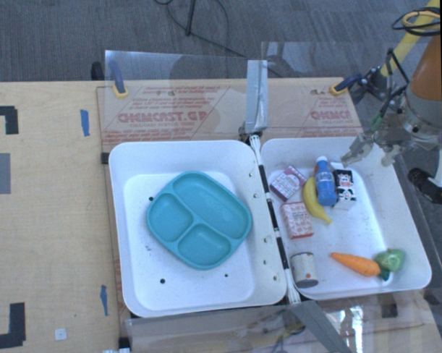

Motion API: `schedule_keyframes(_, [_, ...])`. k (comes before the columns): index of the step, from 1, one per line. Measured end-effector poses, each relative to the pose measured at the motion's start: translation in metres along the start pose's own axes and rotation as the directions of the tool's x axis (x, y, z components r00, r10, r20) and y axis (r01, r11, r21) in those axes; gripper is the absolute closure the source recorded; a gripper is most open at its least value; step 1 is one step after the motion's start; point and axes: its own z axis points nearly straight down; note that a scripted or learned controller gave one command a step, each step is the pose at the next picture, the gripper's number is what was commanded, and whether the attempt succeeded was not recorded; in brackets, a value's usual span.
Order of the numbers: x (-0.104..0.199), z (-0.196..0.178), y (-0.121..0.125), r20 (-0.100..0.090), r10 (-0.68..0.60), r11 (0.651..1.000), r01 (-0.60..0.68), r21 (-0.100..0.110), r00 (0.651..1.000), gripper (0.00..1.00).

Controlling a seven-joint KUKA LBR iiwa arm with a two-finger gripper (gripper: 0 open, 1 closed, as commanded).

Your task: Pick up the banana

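Note:
The yellow banana [314, 201] lies in the right bin [407, 223], near its middle left, running from upper left to lower right. Its upper right side is partly covered by a blue bottle [325, 183] with a white cap. My gripper [369, 155] hovers over the bin's upper right rim, up and to the right of the banana and apart from it. Its fingers are spread open with nothing between them.
Around the banana lie a pink box [286, 183], a second small box [297, 220], a black-and-white carton [344, 187], a can [304, 269] and a carrot [356, 264]. A teal divided plate [198, 218] sits in the left bin [132, 233].

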Motion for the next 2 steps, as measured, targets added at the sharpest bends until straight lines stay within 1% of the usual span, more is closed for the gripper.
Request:
schedule_keyframes(1, [0.055,0.060,-0.032,0.000,-0.075,0.997,0.075,0.001,0.997,0.00])
schedule_keyframes(2, [0.076,0.124,-0.026,0.004,-0.217,0.976,0.217,-0.018,0.976,0.00])
